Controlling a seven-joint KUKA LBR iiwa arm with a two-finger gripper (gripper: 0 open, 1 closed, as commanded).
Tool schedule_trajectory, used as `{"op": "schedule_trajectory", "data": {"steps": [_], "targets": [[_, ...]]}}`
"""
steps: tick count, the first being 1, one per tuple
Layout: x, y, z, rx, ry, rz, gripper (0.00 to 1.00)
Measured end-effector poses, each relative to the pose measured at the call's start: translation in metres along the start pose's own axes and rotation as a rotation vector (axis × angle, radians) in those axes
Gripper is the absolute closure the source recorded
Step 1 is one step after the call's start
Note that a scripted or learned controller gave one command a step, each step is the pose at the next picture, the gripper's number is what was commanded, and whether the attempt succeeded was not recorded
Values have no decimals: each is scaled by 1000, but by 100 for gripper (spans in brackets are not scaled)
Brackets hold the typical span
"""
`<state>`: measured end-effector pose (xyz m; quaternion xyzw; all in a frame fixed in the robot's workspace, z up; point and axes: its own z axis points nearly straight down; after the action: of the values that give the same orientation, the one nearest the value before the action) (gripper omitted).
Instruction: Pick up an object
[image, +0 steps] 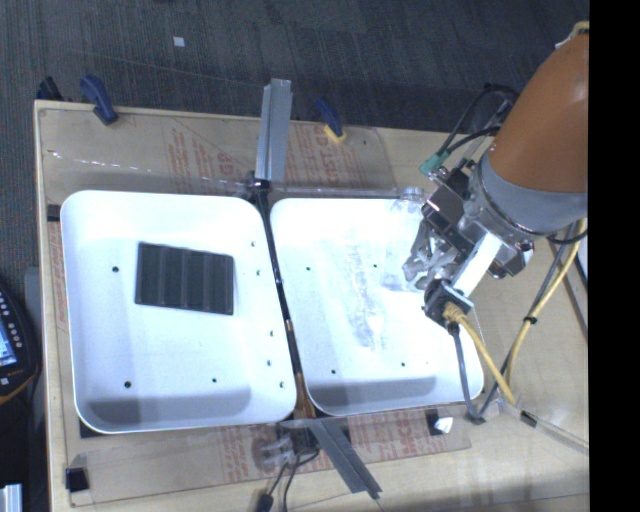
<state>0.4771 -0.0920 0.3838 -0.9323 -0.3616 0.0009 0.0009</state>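
Two white bins, one dark slab, one arm over the right-hand bin.

From above: the left bin (95, 300) holds a single flat, dark, ribbed rectangle (185, 279), lying well apart from the arm. The right bin (330, 385) shows faint glassy smears in its middle, too washed out to name. The gripper (432, 268) hangs over that bin's right side; its fingers blur into the glare, so I cannot tell their spread. Three blue clamps (98, 100) grip the bench's far edge.

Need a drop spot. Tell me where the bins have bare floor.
Left bin: bare floor rings the dark ribbed pad, widest below it toward the near wall. Right bin: open left half and near edge; crowded at its right side, where the gripper hangs.
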Motion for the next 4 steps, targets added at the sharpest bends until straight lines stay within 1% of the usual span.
{"op": "schedule_trajectory", "data": {"steps": [1,2,3,4], "targets": [[1,0,-10,1,-1,-9,100],[6,-6,-59,-4,4,357,100],[73,-79,-59,-5,5,406,100],[97,-69,-59,-6,5,534,100]]}}
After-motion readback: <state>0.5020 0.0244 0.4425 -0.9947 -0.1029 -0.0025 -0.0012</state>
